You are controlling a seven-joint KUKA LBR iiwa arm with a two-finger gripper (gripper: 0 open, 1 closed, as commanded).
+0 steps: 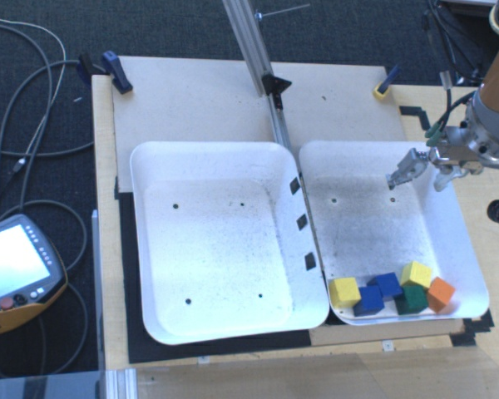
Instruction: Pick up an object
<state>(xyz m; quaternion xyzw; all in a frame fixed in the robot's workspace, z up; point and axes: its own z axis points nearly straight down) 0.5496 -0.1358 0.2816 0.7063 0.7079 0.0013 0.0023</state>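
Observation:
Several small blocks lie bunched in the near corner of the right bin (362, 198): a yellow block (344, 291), two blue blocks (368, 300) (387, 283), a second yellow block (417, 273), a green block (412, 298) and an orange block (441, 293). My gripper (417, 180) hangs over the far right part of that bin, well behind the blocks. Its fingers are spread open and nothing sits between them.
The left bin (208, 248) sits beside the right one, with black clips along the shared edge. A slanted metal pole (248, 36) rises from the back of the bench. A blue clamp (116, 71) and a yellow clamp (385, 86) hold the board's far corners. A teach pendant (17, 268) and cables lie on the floor at left.

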